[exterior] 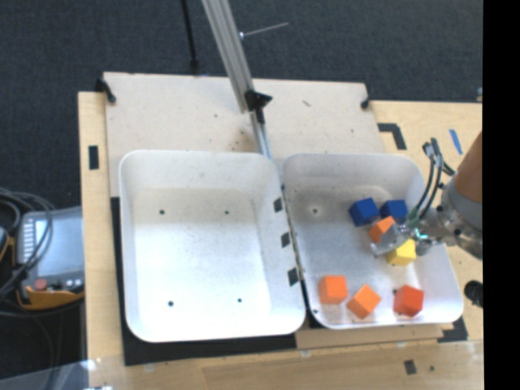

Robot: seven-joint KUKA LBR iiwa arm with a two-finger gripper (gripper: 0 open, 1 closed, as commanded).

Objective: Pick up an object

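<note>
two white bins (203, 242) sit on a tan bench (93, 218) over dark carpet (366, 31); hand (400, 242) grip unclear.

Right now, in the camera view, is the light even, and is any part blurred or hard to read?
In the camera view the light is soft and even; the left bin shows faint grey shading, no harsh glare. The whole frame is slightly soft, and the gripper beside the yellow block is too blurred to read.
</note>
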